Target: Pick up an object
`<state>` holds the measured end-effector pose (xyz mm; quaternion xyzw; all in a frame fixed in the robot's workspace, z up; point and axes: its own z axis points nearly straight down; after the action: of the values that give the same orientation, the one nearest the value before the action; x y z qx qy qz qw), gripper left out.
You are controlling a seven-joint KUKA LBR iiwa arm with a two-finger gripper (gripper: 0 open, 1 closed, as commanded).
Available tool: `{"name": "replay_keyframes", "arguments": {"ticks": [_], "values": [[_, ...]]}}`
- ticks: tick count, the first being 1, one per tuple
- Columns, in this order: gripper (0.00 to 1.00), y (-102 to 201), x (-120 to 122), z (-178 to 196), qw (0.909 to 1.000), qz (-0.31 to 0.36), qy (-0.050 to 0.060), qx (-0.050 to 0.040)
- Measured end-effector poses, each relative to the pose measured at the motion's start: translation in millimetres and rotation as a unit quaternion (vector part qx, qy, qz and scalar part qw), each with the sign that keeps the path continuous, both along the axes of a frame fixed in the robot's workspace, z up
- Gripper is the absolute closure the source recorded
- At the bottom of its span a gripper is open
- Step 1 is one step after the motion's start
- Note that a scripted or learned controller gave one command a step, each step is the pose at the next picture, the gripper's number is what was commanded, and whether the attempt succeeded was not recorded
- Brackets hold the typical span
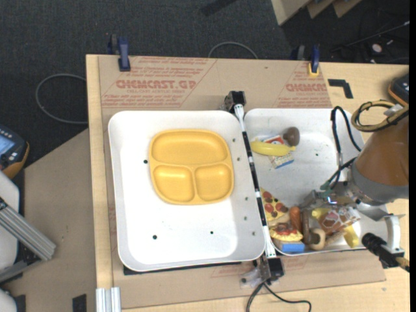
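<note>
1. Toy food pile fills the near corner of the right bin, directly under and just left of the pincer; any piece of it could be the pick.
2. Whether the pincer is open or closed cannot be told; the wrist and clutter hide it.
3. Crowding is the main risk: pieces touch and overlap, so a closing grip may pinch two at once or squeeze one out sideways.
4. The bin wall lies close beyond the pincer, which could block a clean descent.
5. The banana, well away from the pincer toward the far wall, lies freer, beside a small brown ball.
6. The yellow tray sits in the left bin, far to the pincer's left.
</note>
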<state>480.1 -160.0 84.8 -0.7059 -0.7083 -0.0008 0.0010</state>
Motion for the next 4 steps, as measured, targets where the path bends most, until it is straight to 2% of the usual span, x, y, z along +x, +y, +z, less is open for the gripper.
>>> {"name": "replay_keyframes", "arguments": {"ticks": [1, 2, 3, 4], "values": [[1.00, -3, 1, 10, 1.0000, -0.002, -0.002, -0.0020], [1.00, 82, 76, 106, 1.0000, 0.005, -0.008, -0.0008], [1.00, 28, 98, 8, 1.0000, -0.003, 0.002, -0.0016], [1.00, 95, 193, 107, 1.0000, 0.003, -0.009, -0.0017]]}}
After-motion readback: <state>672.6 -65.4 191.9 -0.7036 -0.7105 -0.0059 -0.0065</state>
